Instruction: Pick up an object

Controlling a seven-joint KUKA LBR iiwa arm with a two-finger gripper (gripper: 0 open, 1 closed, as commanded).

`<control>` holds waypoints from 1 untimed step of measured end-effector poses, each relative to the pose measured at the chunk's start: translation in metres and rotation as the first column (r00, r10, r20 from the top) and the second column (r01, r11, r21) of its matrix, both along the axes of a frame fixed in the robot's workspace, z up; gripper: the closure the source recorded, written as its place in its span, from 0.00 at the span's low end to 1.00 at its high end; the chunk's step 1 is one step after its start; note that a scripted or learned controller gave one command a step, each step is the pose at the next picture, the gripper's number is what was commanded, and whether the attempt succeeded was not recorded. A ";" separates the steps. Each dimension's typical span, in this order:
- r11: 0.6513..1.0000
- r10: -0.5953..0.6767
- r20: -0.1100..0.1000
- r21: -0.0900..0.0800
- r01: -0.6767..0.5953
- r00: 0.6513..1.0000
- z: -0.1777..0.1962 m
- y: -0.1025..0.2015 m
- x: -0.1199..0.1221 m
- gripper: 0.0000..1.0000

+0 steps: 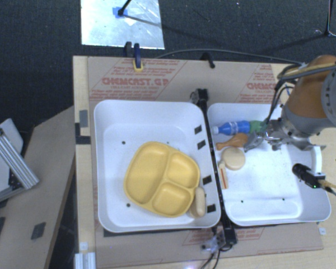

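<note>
Gripper (pixel 256 140) low in right bin (pixel 269 203) beside blue bottle (pixel 233 128), finger state impossible to tell, nothing visibly held, pick-up not yet done.

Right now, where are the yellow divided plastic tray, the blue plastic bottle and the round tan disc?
yellow divided plastic tray (pixel 162 178), camera view, centre ridge.
blue plastic bottle (pixel 234 128), camera view, mid-body.
round tan disc (pixel 233 158), camera view, top face.

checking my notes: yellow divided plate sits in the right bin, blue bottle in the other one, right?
Not quite. The camera view shows the yellow divided plate in the left bin; the blue bottle lies in the right bin.
</note>
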State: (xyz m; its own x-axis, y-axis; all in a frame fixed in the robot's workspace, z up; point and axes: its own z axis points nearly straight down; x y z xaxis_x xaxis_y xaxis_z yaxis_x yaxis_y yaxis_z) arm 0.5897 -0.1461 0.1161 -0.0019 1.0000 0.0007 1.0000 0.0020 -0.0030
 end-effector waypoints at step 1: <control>1.000 -0.001 0.010 -0.002 0.002 1.000 -0.028 -0.001 0.003 0.00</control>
